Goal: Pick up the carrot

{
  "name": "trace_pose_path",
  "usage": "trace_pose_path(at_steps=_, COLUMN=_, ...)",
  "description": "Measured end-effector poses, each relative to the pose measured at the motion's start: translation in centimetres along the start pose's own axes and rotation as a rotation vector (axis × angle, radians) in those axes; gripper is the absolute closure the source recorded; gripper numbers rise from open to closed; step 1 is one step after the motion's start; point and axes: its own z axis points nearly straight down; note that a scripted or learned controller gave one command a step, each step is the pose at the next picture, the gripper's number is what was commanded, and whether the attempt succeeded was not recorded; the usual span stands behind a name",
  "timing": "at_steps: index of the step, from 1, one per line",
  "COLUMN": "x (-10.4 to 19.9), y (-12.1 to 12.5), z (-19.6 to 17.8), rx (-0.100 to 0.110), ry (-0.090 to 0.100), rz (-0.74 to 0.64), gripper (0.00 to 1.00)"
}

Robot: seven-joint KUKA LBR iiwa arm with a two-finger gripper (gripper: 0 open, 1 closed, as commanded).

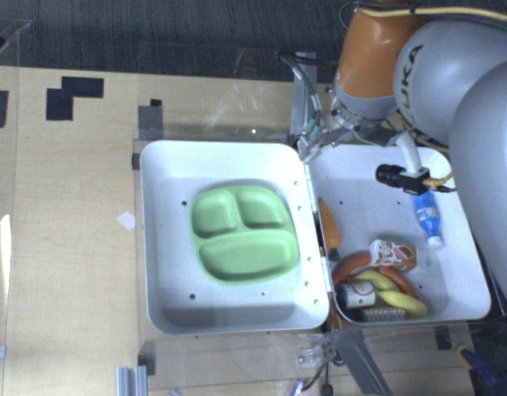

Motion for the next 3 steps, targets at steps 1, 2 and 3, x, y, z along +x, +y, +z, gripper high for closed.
trace_pose_path(at_steps=1, x=0.0, y=0.2, z=-1.3, rx=-0.008, ry=-0.003, rz=-0.003, gripper=1.00)
trace_pose_path(at_steps=2, x=1.0, y=0.6, z=-1.2, rx=0.000, ry=-0.001, rz=-0.160, gripper=1.00)
trace_pose_path(at_steps=3, x=7.7, y=3.8, z=0.0, rx=-0.001, ry=0.000, rz=-0.193, gripper=1.00)
